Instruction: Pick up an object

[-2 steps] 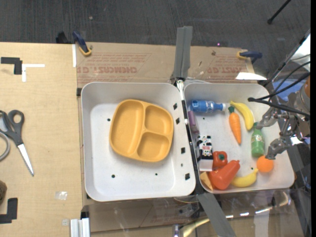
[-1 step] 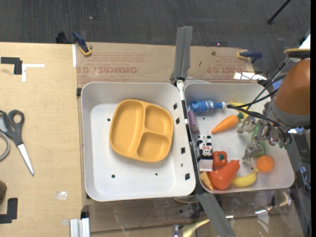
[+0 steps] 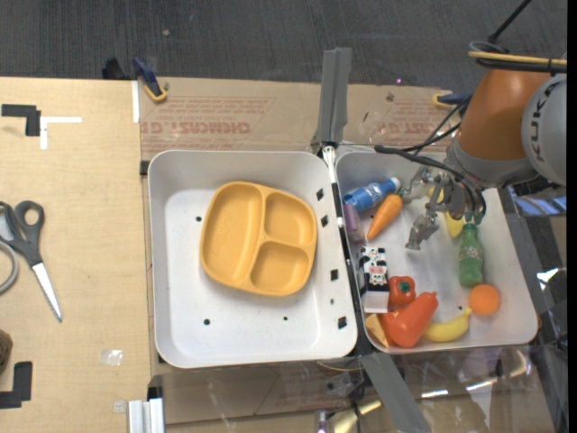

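The tool (image 3: 431, 213) is hanging with fingers apart, gripping nothing, over the right bin (image 3: 518, 332), because the carrot (image 3: 385, 216) is lying just beside it.

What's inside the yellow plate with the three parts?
Nothing sits in the yellow plate: all three compartments show bare yellow. It lies alone in the left bin. The toys, such as the carrot and banana, are in the right bin. Whatever is under the plate is covered.
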Action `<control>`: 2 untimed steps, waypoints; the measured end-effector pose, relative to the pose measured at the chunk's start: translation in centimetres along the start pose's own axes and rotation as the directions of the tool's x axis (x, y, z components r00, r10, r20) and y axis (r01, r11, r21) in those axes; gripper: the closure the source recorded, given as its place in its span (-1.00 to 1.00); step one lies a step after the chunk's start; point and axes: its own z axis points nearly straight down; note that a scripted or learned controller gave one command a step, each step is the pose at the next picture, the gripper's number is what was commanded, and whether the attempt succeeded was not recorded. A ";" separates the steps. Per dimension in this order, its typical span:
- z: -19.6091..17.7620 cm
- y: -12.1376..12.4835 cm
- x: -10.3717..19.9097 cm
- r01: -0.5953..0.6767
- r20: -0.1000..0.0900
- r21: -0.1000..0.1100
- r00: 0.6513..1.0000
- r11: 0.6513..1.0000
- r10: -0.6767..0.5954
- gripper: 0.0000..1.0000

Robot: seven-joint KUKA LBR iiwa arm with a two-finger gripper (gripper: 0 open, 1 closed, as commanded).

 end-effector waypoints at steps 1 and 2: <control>0.1 3.8 -0.4 -0.195 -0.003 0.001 0.981 0.981 0.195 -1.00; 0.1 5.2 0.9 -0.179 -0.003 0.001 0.984 0.984 0.179 -1.00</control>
